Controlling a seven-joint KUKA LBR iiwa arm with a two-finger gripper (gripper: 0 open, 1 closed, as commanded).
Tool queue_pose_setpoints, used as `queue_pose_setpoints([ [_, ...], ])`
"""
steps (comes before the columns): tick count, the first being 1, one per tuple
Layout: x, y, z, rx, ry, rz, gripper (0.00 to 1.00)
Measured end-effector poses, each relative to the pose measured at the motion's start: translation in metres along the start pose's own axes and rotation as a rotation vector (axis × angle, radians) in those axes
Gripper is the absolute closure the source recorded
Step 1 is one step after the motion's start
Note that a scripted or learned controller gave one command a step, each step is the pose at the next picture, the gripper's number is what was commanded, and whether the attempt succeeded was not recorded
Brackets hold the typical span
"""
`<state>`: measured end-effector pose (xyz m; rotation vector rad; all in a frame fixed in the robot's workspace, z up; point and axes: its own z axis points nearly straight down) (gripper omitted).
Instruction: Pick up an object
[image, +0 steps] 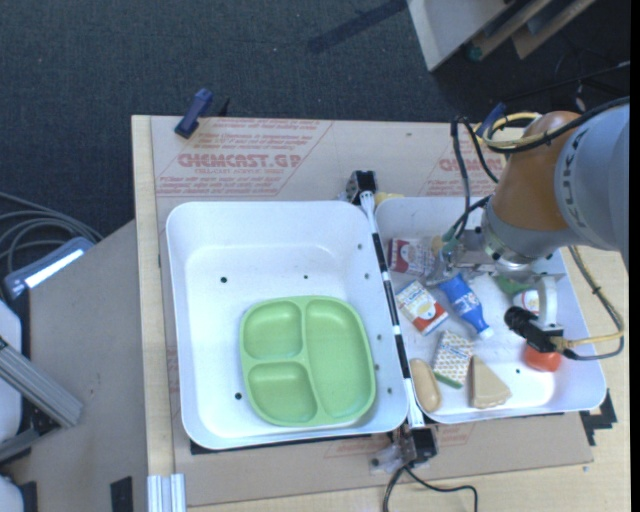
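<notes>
Hovering over right bin; my claw sits at its 10 o'clock, grip state unreadable. Blue bottle lies just below, mid-bin: light, stiff, slick plastic, probably. Best taken across its narrow body.

The grey arm reaches in from the right, its orange band sitting just above the wrist. The wrist bends downward, and the gripper points down toward the lower left, low in the scene. The arm's own bulk hides much of the gripper from above.
</notes>
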<state>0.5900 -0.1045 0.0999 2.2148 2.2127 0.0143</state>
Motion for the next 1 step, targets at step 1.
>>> queue_pose_setpoints([
  [1, 0.0659, -0.0281, -0.0857, 0.013, 0.002, -0.002, 1.0],
])
